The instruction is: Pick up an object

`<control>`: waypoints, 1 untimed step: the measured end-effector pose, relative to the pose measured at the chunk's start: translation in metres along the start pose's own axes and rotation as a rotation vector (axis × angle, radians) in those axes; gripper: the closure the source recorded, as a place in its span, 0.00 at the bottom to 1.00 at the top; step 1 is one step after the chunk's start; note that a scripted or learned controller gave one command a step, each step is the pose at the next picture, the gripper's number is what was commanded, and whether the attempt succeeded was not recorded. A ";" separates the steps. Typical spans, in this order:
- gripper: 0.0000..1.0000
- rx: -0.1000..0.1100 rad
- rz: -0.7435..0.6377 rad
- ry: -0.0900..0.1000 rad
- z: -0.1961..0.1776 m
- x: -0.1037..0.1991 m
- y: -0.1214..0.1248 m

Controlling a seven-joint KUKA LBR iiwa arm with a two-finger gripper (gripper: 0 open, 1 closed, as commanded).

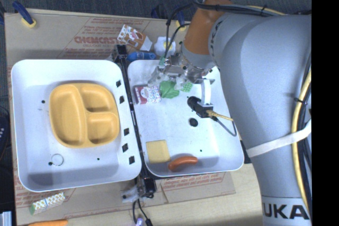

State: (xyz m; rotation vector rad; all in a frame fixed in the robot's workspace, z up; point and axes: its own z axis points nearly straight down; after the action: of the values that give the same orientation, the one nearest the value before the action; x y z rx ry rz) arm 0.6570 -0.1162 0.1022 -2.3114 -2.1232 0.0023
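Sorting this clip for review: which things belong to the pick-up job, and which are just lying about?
Job: gripper; crumpled green object by it; red-and-white packet; yellow square block; orange sausage-shaped piece.
Lying about: yellow divided plastic tray, white left bin; printed snack packet on the cardboard.

Glossy plastic yellow tray (83,113); smooth white bins (32,74).
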 end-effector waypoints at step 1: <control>0.00 -0.014 -0.361 -0.006 0.006 0.009 -0.035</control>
State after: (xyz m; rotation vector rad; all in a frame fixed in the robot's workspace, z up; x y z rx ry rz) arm 0.6227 -0.1045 0.0965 -1.9003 -2.5150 -0.0065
